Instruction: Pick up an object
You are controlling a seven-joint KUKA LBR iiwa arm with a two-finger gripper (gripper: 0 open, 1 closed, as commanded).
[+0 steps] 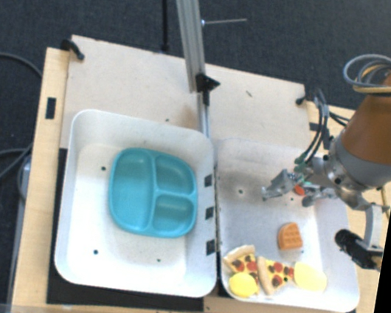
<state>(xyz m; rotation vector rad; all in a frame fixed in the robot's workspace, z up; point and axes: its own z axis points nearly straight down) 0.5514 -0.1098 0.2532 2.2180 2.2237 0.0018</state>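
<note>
Claw (289, 188) of uncertain opening, grip impossible to tell, above right bin (253, 171); no legible writing.

A single fixed camera looks down on the desk (118, 86) at a slant, probably from its 6 o'clock edge facing 12 o'clock, far enough back to take in both bins and surrounding floor.

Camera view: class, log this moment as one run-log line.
gripper: above right bin, nothing held | toy food: near edge | blue tray: left bin
</note>
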